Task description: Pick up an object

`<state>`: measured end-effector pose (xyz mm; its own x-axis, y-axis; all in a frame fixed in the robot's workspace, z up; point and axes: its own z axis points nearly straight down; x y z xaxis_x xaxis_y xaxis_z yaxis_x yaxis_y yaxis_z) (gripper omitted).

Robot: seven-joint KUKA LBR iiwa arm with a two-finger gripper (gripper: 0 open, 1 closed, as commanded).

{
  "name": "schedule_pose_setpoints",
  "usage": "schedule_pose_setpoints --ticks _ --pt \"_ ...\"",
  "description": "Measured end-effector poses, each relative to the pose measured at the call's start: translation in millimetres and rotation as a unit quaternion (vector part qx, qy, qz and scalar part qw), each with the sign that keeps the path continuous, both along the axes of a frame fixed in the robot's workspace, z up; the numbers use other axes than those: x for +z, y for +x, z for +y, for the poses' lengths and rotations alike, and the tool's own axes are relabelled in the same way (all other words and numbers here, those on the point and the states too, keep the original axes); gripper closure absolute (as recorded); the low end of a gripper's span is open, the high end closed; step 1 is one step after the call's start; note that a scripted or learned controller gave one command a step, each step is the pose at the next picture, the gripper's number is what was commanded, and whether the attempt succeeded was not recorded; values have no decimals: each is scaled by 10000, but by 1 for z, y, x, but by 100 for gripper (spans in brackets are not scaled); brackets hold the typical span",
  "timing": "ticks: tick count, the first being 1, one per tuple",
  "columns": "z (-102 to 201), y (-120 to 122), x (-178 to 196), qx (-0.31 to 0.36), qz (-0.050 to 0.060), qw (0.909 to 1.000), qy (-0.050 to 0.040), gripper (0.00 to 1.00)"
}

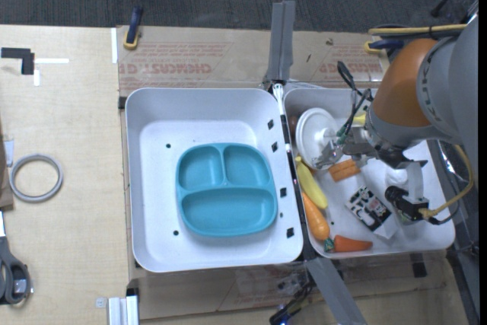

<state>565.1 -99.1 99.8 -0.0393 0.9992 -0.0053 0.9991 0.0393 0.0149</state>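
Note:
My gripper (330, 153) is low in the right bin (437, 236), near its left side. It hangs just right of a white round bowl (312, 129) and just above-left of a small orange block (344, 170). A yellow banana (311, 184) lies below the gripper along the bin's left wall, with an orange carrot (316, 220) beneath it. A second carrot (351, 243) lies at the front edge. A black-and-white box (369, 208) rests right of the banana. The arm hides the bin's back right part.
The left bin (144, 164) holds a blue divided plate (226, 189). On the bench at far left lie a grey tape ring (34, 177) and scissors (11, 281). A blue clamp (135, 27) sits on the cardboard behind the bins.

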Motion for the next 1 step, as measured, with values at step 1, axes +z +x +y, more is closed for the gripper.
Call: schedule_pose_setpoints --ticks 1 --pt "-1 -1 8 11 17 10000 -6 100"
